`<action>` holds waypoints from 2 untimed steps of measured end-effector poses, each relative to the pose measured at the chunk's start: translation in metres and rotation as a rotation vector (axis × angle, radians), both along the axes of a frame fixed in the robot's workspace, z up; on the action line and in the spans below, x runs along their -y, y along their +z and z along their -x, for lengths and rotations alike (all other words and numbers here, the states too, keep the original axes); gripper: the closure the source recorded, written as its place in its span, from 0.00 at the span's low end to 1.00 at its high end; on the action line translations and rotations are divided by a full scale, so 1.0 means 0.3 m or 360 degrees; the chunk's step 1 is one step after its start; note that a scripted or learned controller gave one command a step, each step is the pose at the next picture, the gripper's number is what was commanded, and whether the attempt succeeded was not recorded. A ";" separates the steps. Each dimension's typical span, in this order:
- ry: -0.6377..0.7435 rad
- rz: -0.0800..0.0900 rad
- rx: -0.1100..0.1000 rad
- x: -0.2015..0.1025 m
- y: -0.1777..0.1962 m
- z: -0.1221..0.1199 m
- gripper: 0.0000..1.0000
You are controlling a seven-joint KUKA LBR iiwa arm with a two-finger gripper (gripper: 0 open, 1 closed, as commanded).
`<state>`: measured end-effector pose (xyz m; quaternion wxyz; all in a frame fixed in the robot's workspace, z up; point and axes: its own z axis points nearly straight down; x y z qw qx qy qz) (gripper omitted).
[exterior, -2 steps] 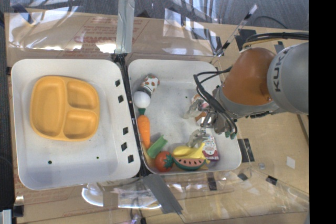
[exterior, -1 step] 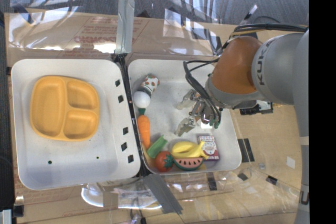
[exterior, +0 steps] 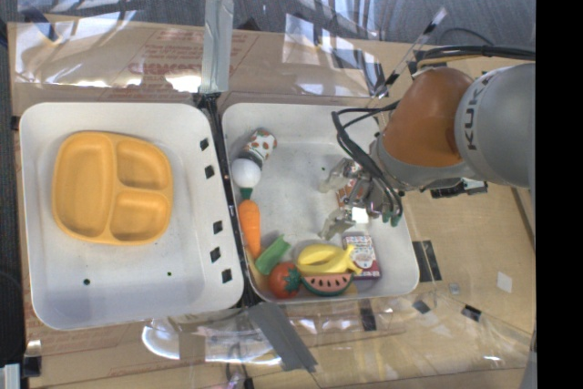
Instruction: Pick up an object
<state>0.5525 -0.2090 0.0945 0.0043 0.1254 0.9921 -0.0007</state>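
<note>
gripper [exterior: 339, 199]: we see its fingers spread over the right bin [exterior: 301, 125], pinching nothing | wrist hidden behind arm [exterior: 455, 127] | toy pile [exterior: 314, 264] overlapping, hard to separate

Two smooth white plastic bins [exterior: 109, 287] sit on a brown cardboard bench surface [exterior: 474, 278] under glossy, reflective clear film. A matt yellow plastic divided plate [exterior: 111, 187] lies in the left bin. Toy foods [exterior: 314, 269], glossy plastic, fill the right bin [exterior: 301, 141].
</note>
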 end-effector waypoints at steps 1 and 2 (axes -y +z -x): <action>0.0010 0.0003 0.0013 -0.006 0.039 -0.010 1.00; 0.0031 0.0001 0.0008 -0.080 0.425 -0.337 1.00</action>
